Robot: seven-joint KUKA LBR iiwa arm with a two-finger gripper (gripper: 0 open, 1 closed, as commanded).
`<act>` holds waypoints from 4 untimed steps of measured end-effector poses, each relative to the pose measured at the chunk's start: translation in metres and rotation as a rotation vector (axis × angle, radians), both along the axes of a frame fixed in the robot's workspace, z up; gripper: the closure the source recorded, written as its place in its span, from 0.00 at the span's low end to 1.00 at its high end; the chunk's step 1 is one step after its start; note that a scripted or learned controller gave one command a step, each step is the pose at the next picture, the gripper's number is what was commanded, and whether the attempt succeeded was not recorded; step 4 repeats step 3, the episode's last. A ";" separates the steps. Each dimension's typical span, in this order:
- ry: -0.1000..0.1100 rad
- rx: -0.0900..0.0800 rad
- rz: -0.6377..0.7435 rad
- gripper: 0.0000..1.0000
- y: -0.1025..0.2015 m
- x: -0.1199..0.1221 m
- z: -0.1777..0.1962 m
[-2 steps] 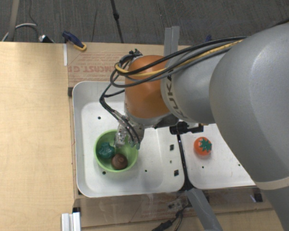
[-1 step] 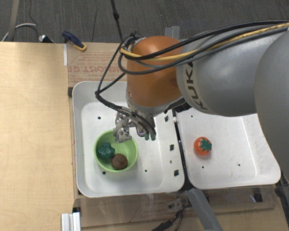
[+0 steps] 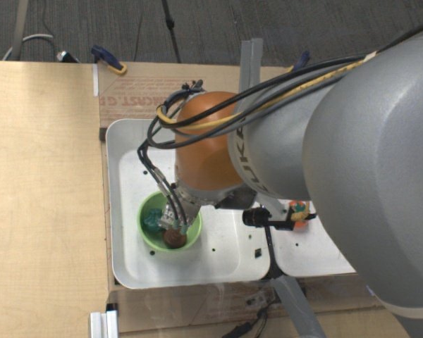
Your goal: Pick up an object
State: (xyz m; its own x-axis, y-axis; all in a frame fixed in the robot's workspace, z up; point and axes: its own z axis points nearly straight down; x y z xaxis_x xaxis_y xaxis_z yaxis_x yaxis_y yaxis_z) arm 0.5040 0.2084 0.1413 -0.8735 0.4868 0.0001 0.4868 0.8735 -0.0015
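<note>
A green bowl [image 3: 151, 229] sits in the left white bin [image 3: 123, 189], near its front. Inside the bowl lie a teal object [image 3: 152, 220] and a brown rounded object [image 3: 174, 239]. My gripper [image 3: 173, 220] reaches down into the bowl from the right, its tip just above the brown object and beside the teal one. The orange wrist band and grey arm hide most of the gripper body. A small orange and yellow object [image 3: 298, 210] lies in the right bin, partly behind the arm.
The right white bin [image 3: 317, 255] is mostly covered by the arm. Black cables loop around the wrist above the left bin. A wooden tabletop [image 3: 42, 189] lies to the left. Small dark specks dot the left bin floor.
</note>
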 end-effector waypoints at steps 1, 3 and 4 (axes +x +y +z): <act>-0.002 -0.002 -0.502 1.00 -0.007 0.054 0.082; 0.000 -0.005 -1.046 1.00 -0.033 0.047 -0.051; 0.000 -0.005 -1.046 1.00 -0.033 0.047 -0.051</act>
